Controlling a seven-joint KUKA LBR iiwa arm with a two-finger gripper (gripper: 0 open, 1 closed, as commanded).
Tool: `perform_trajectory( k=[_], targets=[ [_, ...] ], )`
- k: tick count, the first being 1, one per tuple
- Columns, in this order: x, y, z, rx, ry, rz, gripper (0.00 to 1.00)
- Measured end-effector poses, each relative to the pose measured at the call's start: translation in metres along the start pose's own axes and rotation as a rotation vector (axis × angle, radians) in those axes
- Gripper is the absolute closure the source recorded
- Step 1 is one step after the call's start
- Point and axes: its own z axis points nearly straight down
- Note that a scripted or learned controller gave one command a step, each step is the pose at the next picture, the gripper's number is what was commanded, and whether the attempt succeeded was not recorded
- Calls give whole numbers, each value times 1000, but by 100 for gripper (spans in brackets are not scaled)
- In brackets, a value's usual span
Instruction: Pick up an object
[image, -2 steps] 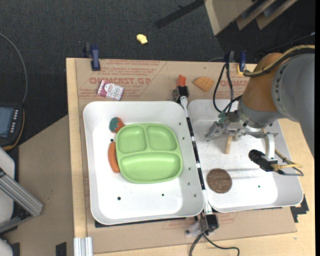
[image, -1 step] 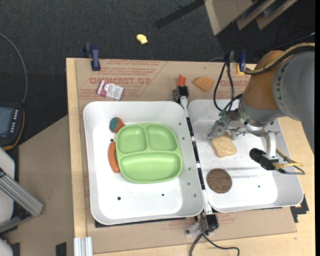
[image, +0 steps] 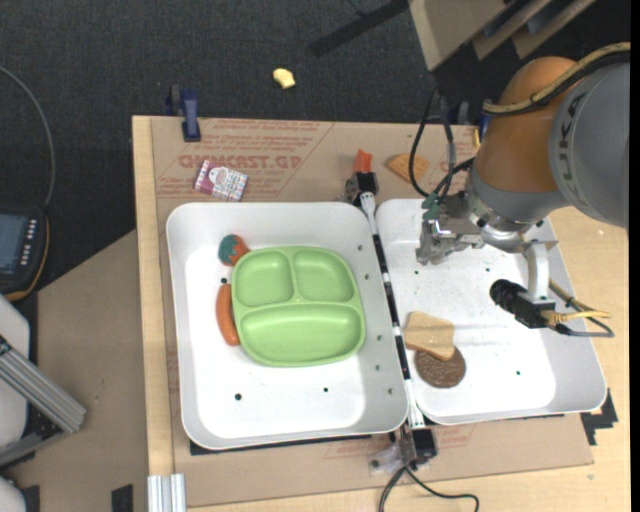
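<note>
A tan wedge (image: 428, 333), like a slice of bread, lies in the near left part of the right bin (image: 500, 372). Its near edge overlaps a brown disc (image: 441, 369), and both sit close to the bin's left wall. Nothing covers the pair from above.

The hand (image: 436, 250) is over the far left part of the same bin, well apart from the wedge, which lies nearer the camera. The hand points down toward the bin floor, with bare white floor between it and the wedge. It holds nothing that can be seen, and whether it is open or closed cannot be told. The arm (image: 590, 130) reaches in from the right, bent over the bin's far right corner, grey with an orange band (image: 530, 105) above the wrist.

In the left bin (image: 280, 405) a green divided plate (image: 297, 305) lies flat. An orange sausage-shaped piece (image: 227, 313) lies just beside its left edge, and a small teal and red piece (image: 233, 248) sits at its far left corner.

On the bench (image: 300, 150), beyond the left bin, lies a small pink and white packet (image: 220, 180). A blue clamp (image: 186, 112) grips the bench's far left edge.
</note>
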Motion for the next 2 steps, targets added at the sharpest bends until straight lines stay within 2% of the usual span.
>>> perform_trajectory(
  k=[1,2],
  targets=[
    [-72,-42,-62,1,-7,14,100],
    [-67,-41,-57,7,-3,7,0]
  ],
)
